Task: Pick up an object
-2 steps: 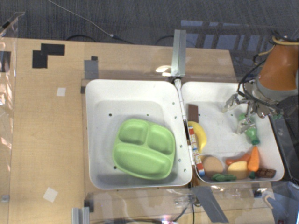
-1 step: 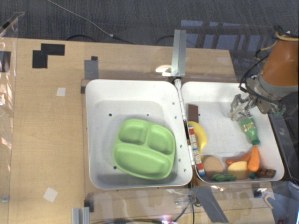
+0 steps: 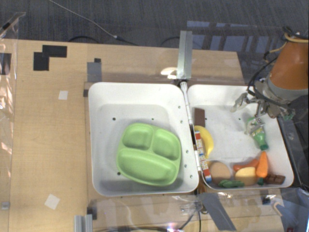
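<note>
My gripper [image 3: 248,114] hangs over the upper right of the right bin [image 3: 219,98], below the orange band of the arm [image 3: 289,66]. Its two metal fingers [image 3: 240,102] stand apart with nothing between them, so it is open. A small green object [image 3: 261,140] lies on the bin floor just below the nearer fingertip; whether they touch I cannot tell. Along the bin's front lie an orange carrot [image 3: 262,164], a beige round item [image 3: 219,170], a yellow piece [image 3: 246,173] and a green pod [image 3: 231,183]. A banana [image 3: 206,140] rests by the left wall.
The left bin [image 3: 104,129] holds a green sectioned plate [image 3: 149,153]. A brown bar [image 3: 199,115] and a narrow packet [image 3: 198,151] lie along the divider between the bins. A brown block [image 3: 276,180] sits in the right bin's front right corner.
</note>
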